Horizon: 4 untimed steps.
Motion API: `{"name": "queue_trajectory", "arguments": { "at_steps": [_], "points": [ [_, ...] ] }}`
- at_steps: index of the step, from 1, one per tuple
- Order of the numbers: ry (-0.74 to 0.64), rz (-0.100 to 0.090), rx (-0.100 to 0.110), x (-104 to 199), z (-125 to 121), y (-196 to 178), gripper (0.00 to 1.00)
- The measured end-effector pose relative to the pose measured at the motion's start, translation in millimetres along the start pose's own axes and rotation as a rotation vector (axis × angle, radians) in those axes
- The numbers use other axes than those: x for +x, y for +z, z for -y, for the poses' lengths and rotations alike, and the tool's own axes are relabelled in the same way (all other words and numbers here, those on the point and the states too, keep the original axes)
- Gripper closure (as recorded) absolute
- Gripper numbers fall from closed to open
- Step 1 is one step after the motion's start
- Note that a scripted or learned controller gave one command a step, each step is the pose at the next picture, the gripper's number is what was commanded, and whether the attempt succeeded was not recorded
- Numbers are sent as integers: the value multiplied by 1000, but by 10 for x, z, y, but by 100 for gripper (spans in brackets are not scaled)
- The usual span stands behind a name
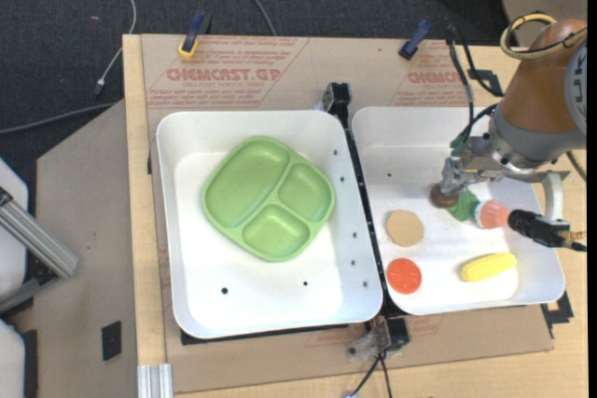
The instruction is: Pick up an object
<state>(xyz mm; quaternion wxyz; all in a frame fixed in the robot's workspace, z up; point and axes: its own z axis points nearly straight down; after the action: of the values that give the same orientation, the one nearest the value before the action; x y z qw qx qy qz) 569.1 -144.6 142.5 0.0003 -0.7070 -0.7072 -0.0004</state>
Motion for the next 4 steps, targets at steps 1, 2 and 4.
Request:
{"name": "queue_trajectory", "arguments": {
  "at_steps": [1, 2, 4],
  "points": [
    [0, 3, -8, -35, 24, -632, 100],
    [-1, 2, -4, -36, 15, -771, 100],
    [-5, -2, 4, 1041, 176, -667, 100]
  ]
}}
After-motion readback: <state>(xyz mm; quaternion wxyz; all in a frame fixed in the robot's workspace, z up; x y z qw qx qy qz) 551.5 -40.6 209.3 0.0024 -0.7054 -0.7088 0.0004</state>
